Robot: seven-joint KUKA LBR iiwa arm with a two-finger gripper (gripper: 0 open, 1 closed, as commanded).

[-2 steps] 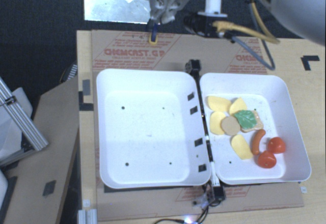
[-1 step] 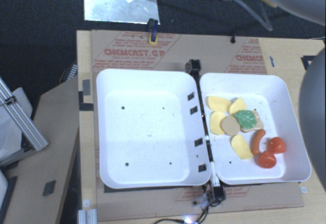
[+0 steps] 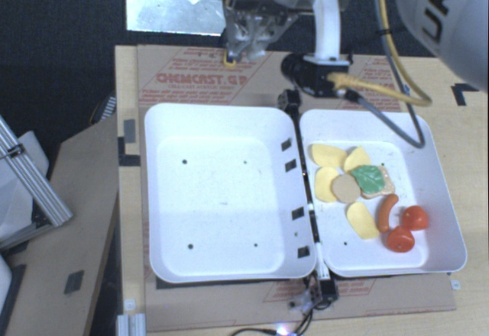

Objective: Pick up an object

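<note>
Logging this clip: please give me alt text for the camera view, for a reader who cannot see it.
The gripper hangs above the bench behind the left bin, far from any object. The right bin holds toy food clustered together: yellow slices, a green-topped piece, a sausage and two red tomatoes.

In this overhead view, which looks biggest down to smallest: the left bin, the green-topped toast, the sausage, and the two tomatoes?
1. Left bin, by far.
2. Toast.
3. Sausage, narrower than the toast.
4. Tomatoes: they look alike, so I won't rank them.
</note>
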